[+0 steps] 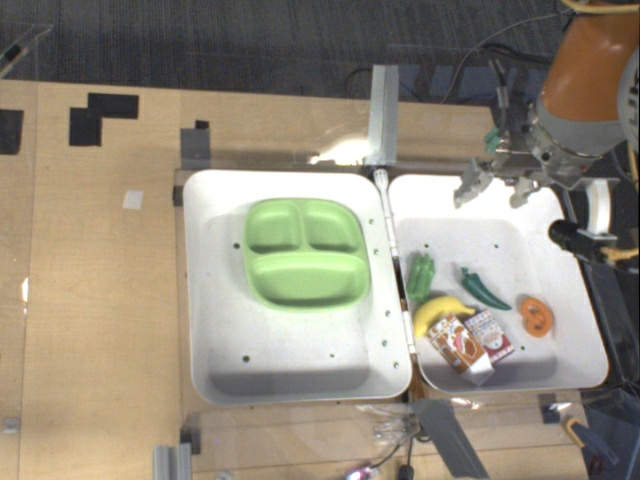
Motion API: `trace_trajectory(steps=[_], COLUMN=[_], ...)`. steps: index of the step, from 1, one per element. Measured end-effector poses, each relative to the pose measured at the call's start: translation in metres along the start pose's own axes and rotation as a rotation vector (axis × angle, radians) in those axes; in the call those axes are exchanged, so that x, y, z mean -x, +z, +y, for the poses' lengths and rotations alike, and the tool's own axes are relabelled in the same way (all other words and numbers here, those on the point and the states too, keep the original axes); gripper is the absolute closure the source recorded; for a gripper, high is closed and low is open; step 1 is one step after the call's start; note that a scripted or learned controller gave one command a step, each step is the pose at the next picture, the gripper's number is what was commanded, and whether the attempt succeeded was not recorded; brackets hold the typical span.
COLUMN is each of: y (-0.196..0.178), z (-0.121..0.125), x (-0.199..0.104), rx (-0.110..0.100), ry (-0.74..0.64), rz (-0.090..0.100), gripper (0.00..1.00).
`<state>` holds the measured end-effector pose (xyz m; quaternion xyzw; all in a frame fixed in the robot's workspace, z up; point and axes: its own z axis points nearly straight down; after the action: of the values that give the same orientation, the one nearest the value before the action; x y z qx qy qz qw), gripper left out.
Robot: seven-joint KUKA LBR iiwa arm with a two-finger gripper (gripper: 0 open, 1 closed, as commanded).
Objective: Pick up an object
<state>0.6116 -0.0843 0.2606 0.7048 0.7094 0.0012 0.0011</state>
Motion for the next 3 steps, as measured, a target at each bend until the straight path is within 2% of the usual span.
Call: trace_trajectory(steps=[1,2,3], y=[0.093,0.169,0.169], z=[-0.023,-0.030,-0.043], x=[0.043,0.063,0.062], rx=[-0.001,0.013,0.015], ry=[-0.081,-0.120,-0.127], rz=[0.000,-0.003,-0.004], gripper=[0.00,0.00,0.00])
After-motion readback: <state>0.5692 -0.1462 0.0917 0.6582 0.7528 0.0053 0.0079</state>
